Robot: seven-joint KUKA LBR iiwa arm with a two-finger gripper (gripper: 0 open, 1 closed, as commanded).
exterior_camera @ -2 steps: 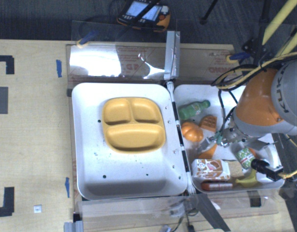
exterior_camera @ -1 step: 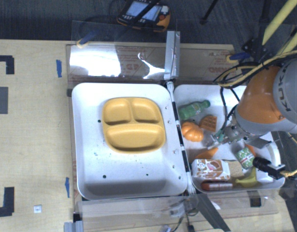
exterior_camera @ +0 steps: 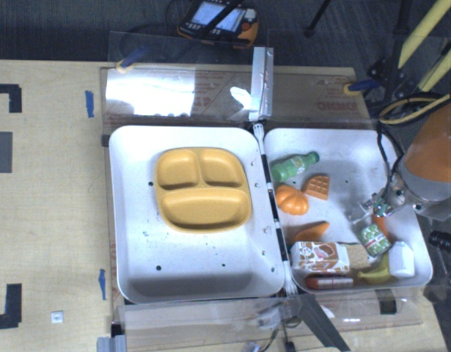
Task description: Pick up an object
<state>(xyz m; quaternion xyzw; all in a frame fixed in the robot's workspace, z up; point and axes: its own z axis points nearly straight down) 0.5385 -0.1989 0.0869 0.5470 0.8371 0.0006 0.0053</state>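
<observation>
My gripper (exterior_camera: 369, 208) reaches in from the right and hangs low over the right part of the right bin (exterior_camera: 342, 147). Just below it lies a small green and white can (exterior_camera: 373, 237), with a white bottle (exterior_camera: 401, 259) beside it. Further left in this bin are a green bottle (exterior_camera: 293, 166), a waffle piece (exterior_camera: 317, 186), an orange (exterior_camera: 293, 201) and a carrot (exterior_camera: 311, 231). Along the front wall sit a brown and white carton (exterior_camera: 326, 256), a red sausage (exterior_camera: 328, 282) and a banana (exterior_camera: 377, 273).
The left bin (exterior_camera: 130, 218) holds a yellow divided plate (exterior_camera: 203, 188). A clear plastic wall (exterior_camera: 174, 94) stands behind the bins. The grey and orange arm (exterior_camera: 430, 163) covers the right bin's right edge. A handheld controller (exterior_camera: 218, 19) lies on the floor beyond.
</observation>
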